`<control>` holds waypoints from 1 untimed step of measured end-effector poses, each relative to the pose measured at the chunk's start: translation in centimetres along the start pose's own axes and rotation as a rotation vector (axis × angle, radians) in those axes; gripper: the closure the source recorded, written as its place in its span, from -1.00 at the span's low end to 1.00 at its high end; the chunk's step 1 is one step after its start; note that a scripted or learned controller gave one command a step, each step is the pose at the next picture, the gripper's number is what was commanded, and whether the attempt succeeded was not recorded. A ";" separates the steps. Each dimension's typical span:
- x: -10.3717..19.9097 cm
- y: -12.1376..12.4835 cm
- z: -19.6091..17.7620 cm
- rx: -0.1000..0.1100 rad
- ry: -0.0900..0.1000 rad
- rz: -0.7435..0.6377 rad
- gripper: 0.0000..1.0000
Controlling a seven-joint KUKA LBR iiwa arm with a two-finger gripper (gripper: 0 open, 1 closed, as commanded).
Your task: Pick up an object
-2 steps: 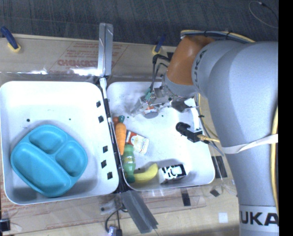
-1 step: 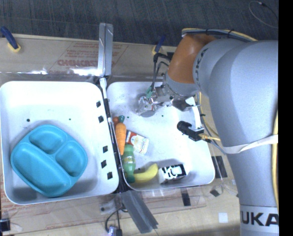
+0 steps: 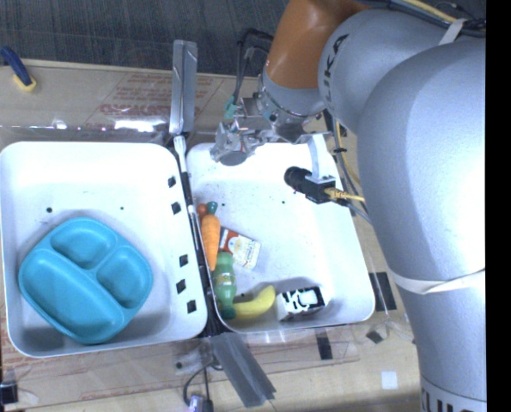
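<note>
The gripper [image 3: 234, 144] hangs over the right bin's [image 3: 341, 256] far rim, its state impossible to tell. The carrot [image 3: 210, 233], bottle [image 3: 225, 283] and banana [image 3: 255, 303] crowd the near-left wall. A descent there risks striking the wall or closing on nothing.

A wooden counter [image 3: 109, 93] with faint red print on its top fills the lower scene. Behind it lies a dark, ribbed floor [image 3: 109, 7]. A blue and yellow clamp [image 3: 16, 67] sits at the counter's far left corner. Light is even, slightly glaring.
</note>
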State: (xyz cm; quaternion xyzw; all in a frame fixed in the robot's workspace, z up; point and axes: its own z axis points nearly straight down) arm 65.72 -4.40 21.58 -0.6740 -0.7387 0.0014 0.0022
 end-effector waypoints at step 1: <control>2.3 0.2 -1.8 0.000 -0.002 -0.088 1.00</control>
